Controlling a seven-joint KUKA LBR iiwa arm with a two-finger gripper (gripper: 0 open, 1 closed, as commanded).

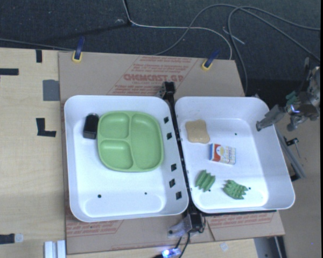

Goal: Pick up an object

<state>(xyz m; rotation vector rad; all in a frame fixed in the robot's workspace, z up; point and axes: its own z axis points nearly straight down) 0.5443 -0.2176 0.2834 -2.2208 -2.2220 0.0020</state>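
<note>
A: Bench has two white bins; right bin (269, 160) holds a tan pad (197, 131), small carton (222, 153), green pieces (205, 180).

B: Gripper (299, 109)?

A: Parked off the bin's right edge, jaw state unreadable. Pre-approach; next move: reach over, descend on one item.

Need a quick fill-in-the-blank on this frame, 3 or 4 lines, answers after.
1. The green divided plate lies in the ____ bin.
2. The small black object sits against the plate's ____ edge.
3. The tan bread-like piece, the small printed box and two green items lie in the ____ bin.
4. The gripper is over that bin's ____ rim.

Missing words: left; left; right; right
</note>
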